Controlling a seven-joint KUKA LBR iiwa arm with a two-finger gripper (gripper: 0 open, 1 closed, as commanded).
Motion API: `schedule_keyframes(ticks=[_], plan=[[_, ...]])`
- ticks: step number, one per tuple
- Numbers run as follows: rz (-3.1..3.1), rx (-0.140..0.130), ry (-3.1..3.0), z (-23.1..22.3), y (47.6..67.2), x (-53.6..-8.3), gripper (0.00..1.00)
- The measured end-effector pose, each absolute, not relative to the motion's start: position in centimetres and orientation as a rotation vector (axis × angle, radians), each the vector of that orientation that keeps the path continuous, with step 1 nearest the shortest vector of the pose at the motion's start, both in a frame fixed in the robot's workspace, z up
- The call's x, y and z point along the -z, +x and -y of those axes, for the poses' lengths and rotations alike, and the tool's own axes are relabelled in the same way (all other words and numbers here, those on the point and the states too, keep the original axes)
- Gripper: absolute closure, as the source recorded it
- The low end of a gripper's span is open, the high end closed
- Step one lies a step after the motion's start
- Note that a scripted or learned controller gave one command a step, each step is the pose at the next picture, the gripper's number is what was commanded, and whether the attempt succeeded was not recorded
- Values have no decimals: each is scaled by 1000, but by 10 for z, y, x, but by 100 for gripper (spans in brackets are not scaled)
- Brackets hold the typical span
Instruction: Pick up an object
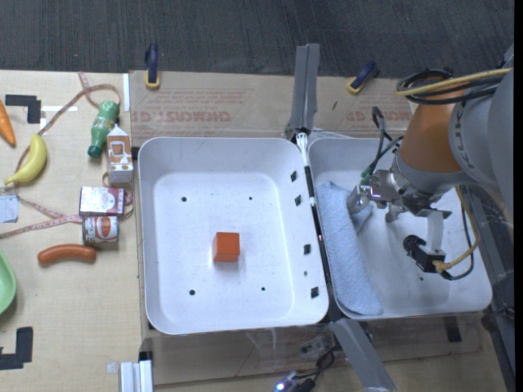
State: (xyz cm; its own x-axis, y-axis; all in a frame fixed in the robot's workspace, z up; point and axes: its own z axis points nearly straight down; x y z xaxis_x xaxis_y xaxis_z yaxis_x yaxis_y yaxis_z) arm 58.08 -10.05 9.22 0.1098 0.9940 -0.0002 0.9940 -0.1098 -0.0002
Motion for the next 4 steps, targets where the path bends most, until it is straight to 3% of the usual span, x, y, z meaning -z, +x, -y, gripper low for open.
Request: schedule_keyframes(ticks=[1,2,3,4], plan=[[2089,-1,-2346,102,581,-101,100],[2090,-1,-2346,103,581,-101,0],[2132,0,-2309,121,598,-92,0],[2195,0,-2251,98,614,-92,0]])
